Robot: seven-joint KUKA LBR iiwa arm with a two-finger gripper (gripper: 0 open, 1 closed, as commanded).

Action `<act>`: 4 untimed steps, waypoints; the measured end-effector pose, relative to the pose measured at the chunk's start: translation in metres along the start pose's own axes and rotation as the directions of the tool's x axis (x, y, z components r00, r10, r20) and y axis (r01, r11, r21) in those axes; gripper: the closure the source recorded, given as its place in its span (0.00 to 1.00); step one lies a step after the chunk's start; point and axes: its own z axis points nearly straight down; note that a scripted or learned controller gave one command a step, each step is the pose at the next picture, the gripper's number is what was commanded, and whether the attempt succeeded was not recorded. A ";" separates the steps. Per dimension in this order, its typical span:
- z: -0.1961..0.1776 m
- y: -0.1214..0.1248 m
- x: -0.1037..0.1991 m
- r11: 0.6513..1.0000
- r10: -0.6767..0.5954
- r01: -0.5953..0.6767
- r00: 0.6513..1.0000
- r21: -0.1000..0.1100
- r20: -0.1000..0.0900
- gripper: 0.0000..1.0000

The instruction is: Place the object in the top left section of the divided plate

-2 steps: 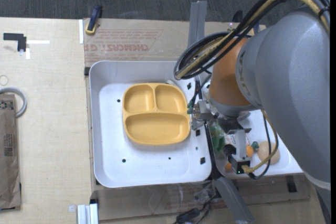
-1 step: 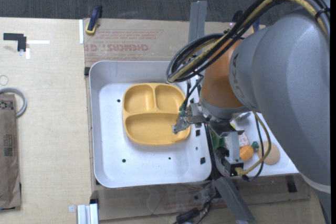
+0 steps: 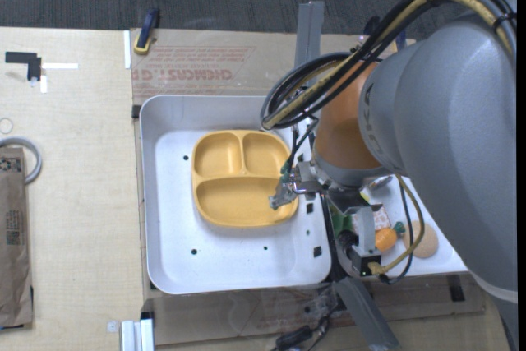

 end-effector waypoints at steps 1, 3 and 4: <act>0.000 0.000 0.000 1.000 0.000 0.000 1.000 0.000 0.000 0.00; 0.000 0.000 0.000 1.000 0.000 0.000 1.000 0.000 0.000 0.00; -0.060 -0.024 0.009 0.996 0.092 -0.092 0.995 0.013 -0.031 0.00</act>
